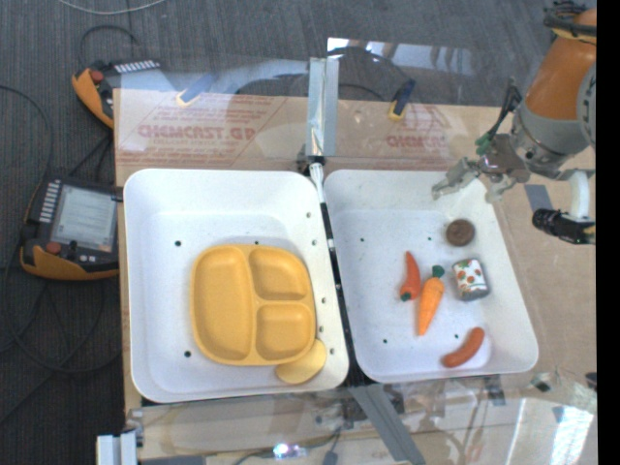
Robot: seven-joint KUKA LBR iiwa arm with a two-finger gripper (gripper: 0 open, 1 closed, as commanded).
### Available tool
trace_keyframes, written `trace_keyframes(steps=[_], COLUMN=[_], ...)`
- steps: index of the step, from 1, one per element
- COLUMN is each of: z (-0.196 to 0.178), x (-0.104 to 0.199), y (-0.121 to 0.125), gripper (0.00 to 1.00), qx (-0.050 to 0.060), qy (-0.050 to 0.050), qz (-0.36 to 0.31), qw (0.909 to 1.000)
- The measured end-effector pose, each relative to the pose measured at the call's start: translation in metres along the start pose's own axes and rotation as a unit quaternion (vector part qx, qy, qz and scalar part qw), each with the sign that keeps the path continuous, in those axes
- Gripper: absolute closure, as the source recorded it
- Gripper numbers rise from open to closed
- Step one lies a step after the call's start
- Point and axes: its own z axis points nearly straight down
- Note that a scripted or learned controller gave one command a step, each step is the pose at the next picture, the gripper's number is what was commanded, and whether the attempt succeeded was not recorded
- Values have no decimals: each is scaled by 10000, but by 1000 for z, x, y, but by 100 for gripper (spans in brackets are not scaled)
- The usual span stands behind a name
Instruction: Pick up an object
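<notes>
1. The claw (469, 176) is seen at the upper right of the right bin (383, 216), just above its far rim, below the orange band of the arm (562, 85). Its fingers appear spread apart, and nothing is seen between them.
2. The nearest candidate is judged to be the brown round piece (460, 231), which lies inside the right bin, below the claw and apart from it.
3. Further down the same side, the small patterned block (471, 279) is found, with the orange carrot (429, 303) just beside it on the left. The carrot's long axis runs from upper right to lower left, leaf end up.
4. The red pepper (411, 275) lies just left of the carrot, nearly upright in the view. The red sausage (463, 348) rests near the bottom right corner, tilted.
5. The coming move is judged to call for travel toward the near edge and a descent into the bin.
6. The left bin (155, 260) holds a yellow divided tray (254, 303) and is well apart from the claw.
</notes>
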Motion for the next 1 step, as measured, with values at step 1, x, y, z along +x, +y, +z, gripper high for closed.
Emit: trace_keyframes(steps=[1], z=[108], x=[48], y=[-77], gripper=[0], qx=[-22], qy=[-2], qz=[145], qw=[9999])
